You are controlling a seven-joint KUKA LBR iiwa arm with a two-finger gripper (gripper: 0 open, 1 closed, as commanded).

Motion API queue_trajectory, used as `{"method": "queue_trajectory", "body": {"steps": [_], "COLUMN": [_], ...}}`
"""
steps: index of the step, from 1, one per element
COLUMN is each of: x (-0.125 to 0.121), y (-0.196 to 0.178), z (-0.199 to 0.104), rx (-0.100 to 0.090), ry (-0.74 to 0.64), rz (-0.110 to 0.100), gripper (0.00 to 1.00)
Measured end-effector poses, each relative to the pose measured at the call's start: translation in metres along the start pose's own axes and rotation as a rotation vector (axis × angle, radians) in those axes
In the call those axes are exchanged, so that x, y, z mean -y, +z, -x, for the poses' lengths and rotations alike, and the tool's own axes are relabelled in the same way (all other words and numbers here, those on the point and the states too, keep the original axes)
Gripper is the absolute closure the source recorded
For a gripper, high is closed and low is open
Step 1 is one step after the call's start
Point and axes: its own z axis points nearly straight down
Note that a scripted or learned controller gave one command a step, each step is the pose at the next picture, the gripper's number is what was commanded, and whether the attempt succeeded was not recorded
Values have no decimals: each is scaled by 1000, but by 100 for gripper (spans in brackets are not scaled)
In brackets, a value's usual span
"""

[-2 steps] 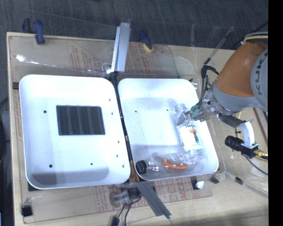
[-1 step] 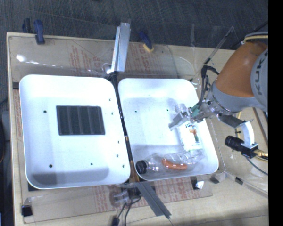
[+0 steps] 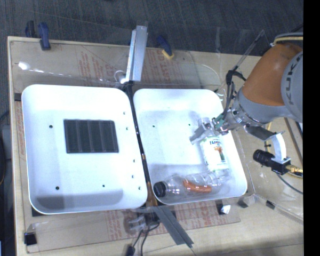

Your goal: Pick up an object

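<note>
A wooden bench (image 3: 69, 223) seen from above at a slant carries two shallow white bins side by side. The left bin (image 3: 42, 191) holds one thing, a dark ribbed rectangular tray (image 3: 90, 136) lying flat near its middle. A thin dark divider (image 3: 139, 143) marks the line where the two bins meet.

The right bin (image 3: 160, 111) is the landmark for the rest. A grey robot arm (image 3: 274, 84) with an orange band comes in over this bin's right rim. Its end effector (image 3: 202, 130) hangs low over the bin's right half, just inside that rim, and whether it is open or closed cannot be told, since the tip is small and blurred against the white floor.

Directly below the end effector, toward the bin's near right corner, lies a small clear bottle (image 3: 215, 153) with a white label; its upper end sits right at the end effector, though a grip on it cannot be made out. Along the bin's near wall lies a second clear bottle (image 3: 189, 184) on its side, with a black cap pointing to the bin's near left corner and an orange patch inside.

Beyond the bin's far left corner a grey metal bar (image 3: 136, 49) stands on the bench. Blue clamps (image 3: 43, 33) grip the bench's far edge.
</note>
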Motion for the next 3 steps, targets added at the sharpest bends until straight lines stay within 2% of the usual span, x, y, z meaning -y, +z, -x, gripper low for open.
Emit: {"method": "queue_trajectory", "body": {"steps": [1,2,3], "x": [3,19,-15], "y": [12,10,4], "z": [-3,-5,3], "rx": [-2,-3,0], "ry": [-25,95,170], "rz": [-2,-5,-2], "gripper": [0,0,0]}}
